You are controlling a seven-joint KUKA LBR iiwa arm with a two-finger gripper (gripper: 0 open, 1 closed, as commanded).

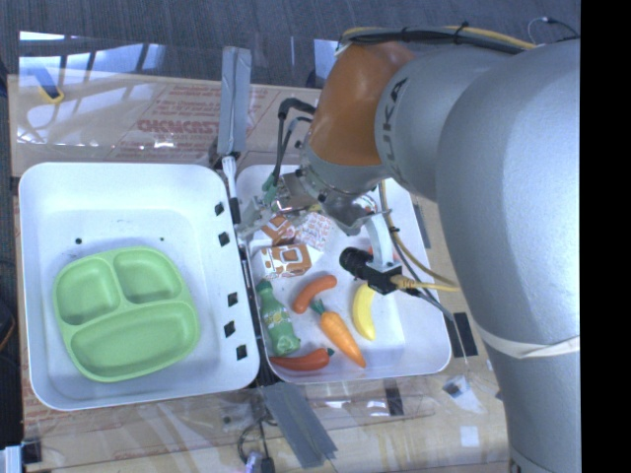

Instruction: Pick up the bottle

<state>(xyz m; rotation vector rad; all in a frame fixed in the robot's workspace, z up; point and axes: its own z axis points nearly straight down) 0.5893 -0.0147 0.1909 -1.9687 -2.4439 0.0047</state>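
Scene: two shallow white plastic bins sat side by side on a table (148,131), seen from above at a slant.
Left bin (59,195): it held a light green plastic plate (125,313) with three compartments, lying flat.
Right bin (419,348): it held a cluster of small toy foods and packets.
Task item: the small green plastic bottle (276,318) lay on its side near the left wall of the right bin, apart from the gripper.
Neighbours: an orange toy carrot (338,335) and an orange-red toy sausage (314,292) lay just right of the bottle; a red toy chilli pepper (304,361) lay at its near end; a yellow toy banana (364,313) lay further right.
Arm: the grey arm with its orange band (360,106) reached in from the right over the far part of the right bin.
Gripper (281,197): it hung over the far end of the right bin, above printed packets; whether its jaws were apart or together could not be told.
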